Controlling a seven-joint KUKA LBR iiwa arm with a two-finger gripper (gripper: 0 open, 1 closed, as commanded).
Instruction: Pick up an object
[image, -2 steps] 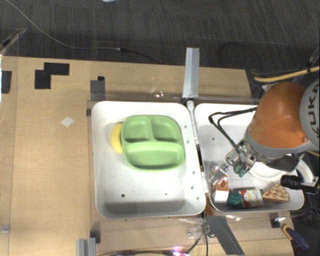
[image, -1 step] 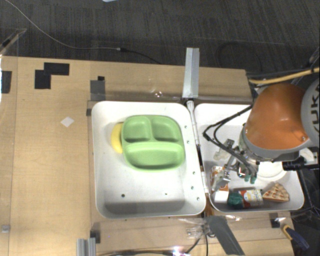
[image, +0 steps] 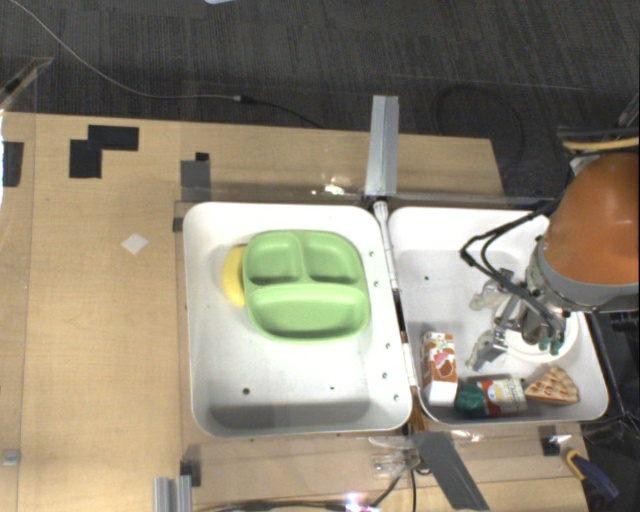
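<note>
In the right bin (image: 450, 240) lie a small red and white carton (image: 439, 359), a green and red can on its side (image: 489, 396) and a toy pizza slice (image: 553, 386) near the front wall. My gripper (image: 492, 350) hangs over the bin's right half, just above and right of the carton, fingers pointing down-left. Nothing shows between the fingers, which stand slightly apart. A white round object (image: 550, 345) lies partly hidden under the wrist.
The left bin (image: 215, 370) holds a green divided plate (image: 304, 283) with a yellow object (image: 232, 277) peeking out at its left edge. A metal divider post (image: 381, 150) stands behind the bins. Black cables (image: 495, 245) loop off the arm over the right bin.
</note>
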